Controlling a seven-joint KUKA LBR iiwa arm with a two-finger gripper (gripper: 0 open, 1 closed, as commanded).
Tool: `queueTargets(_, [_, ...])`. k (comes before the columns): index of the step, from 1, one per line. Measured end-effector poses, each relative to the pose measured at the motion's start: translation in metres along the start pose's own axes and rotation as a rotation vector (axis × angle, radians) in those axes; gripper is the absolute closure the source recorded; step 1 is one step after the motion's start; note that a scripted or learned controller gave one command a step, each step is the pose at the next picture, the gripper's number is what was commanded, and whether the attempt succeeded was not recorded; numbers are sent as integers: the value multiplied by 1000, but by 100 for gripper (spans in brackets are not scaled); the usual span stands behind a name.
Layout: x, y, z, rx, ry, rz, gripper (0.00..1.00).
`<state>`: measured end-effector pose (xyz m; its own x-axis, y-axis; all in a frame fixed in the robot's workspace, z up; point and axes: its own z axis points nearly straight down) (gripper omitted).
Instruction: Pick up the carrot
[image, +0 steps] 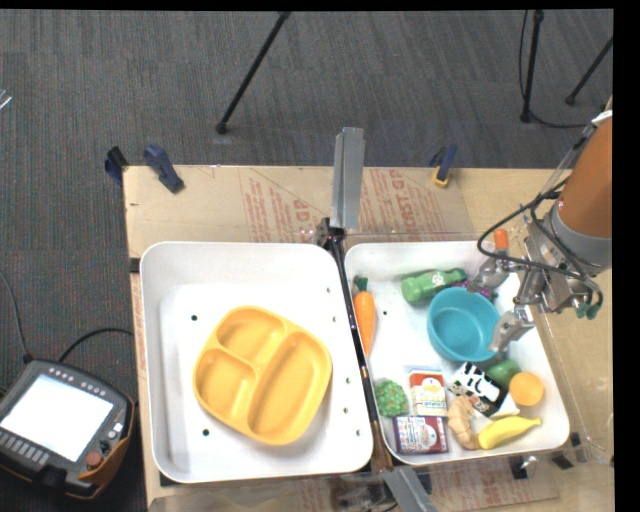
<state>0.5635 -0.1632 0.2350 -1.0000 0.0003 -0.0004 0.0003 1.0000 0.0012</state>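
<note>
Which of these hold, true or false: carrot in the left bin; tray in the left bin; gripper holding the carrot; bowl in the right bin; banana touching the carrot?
1. The carrot lies in the left bin. False: it lies in the right bin, along its left wall.
2. The yellow tray sits in the left bin. True.
3. The gripper holds the carrot. False: it hangs by the blue bowl, across the bin from the carrot.
4. The blue bowl is in the right bin. True.
5. The banana touches the carrot. False: it lies at the near right corner, well apart.
</note>
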Motion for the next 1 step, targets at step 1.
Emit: queueTargets(1, [4,59,66,-3,6,-35,0])
